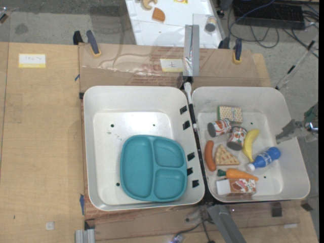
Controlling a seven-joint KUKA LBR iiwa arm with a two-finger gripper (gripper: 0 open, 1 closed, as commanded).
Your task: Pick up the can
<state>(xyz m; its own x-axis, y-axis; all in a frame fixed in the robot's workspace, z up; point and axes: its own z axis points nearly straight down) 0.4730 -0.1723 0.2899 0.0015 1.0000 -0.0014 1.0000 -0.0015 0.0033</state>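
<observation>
The can lies on its side in the right bin, in the upper left part of the pile of toy food. Its red and white label faces up and its dark end looks toward the wall between the two bins.

Just right of the can and a little lower lies a second small can, touching or almost touching it. Just above the can sits a checkered cracker box. Right of the can, past the second small can, is a yellow banana. Farther right and lower than the can lies a blue bottle with a white cap. Directly below the can is a waffle slice, and to the lower left of the can stands a red sausage. Well below the can are an orange carrot and a flat carton.

The gripper is well to the right of the can, near the right wall of the same bin, not touching the can. Whether its fingers are apart or together I cannot tell.

Left of the can, in the left bin, rests a teal divided plate.
</observation>
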